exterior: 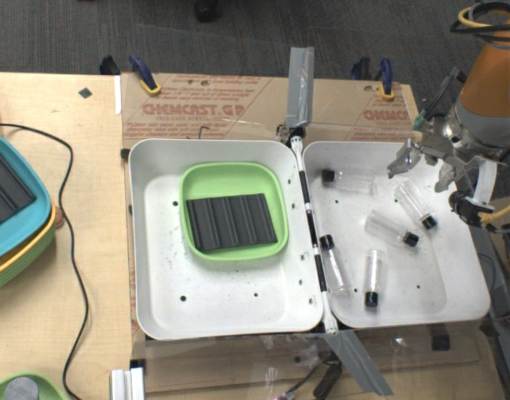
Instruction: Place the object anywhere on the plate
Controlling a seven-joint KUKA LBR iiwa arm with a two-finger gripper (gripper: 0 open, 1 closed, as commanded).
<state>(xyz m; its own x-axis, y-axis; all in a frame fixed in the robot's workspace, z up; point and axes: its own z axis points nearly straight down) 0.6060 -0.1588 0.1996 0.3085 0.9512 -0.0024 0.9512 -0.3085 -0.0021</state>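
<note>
Counter (55, 323): light wood, with a brown cardboard sheet (205, 107) clamped across its far edge. Two shallow white bins sit on it, touching along their inner rims.

Left bin (155, 298): holds a green plate (234, 211), square with rounded corners, placed toward the far centre. A dark ribbed mat (232, 222) lies flat inside the plate.

Right bin (455, 298): contains five clear plastic vials with black caps, all lying on their sides and apart from one another. One vial (342, 177) lies near the far left corner; one (332, 265) runs along the left wall; one (372, 279) lies near the middle front; one (392, 227) sits mid-bin; one (415, 205) lies toward the right, closest to the hand.

Arm (488, 82): enters from the right, orange band visible above the wrist. Hand (422, 163) hangs over the far right part of the right bin, fingers spread, nothing between them. No vial is on the plate.

Left edge of counter: stacked blue and green trays (13, 215), with a black cable (76, 223) trailing beside them.
</note>
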